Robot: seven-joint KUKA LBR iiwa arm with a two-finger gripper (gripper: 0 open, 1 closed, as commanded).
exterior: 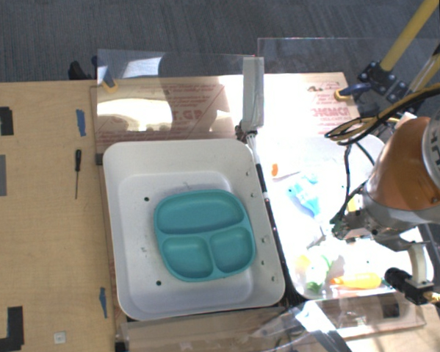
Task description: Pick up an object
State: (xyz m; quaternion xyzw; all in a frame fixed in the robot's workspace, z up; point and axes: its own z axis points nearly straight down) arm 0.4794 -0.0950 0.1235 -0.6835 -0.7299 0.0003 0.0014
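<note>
The right bin is washed out by glare and holds several small items. A blue object lies near its middle, and a small orange piece sits by its left wall. At the front lie a yellow-green object and an orange-yellow object. My gripper hangs low over the right bin, right of the blue object and above the front items. I see nothing held in it.
The left bin holds a teal divided plate. A dark divider wall runs between the bins. The orange-banded arm and its cables cover the right bin's right side. A screwdriver lies on the wooden bench at left.
</note>
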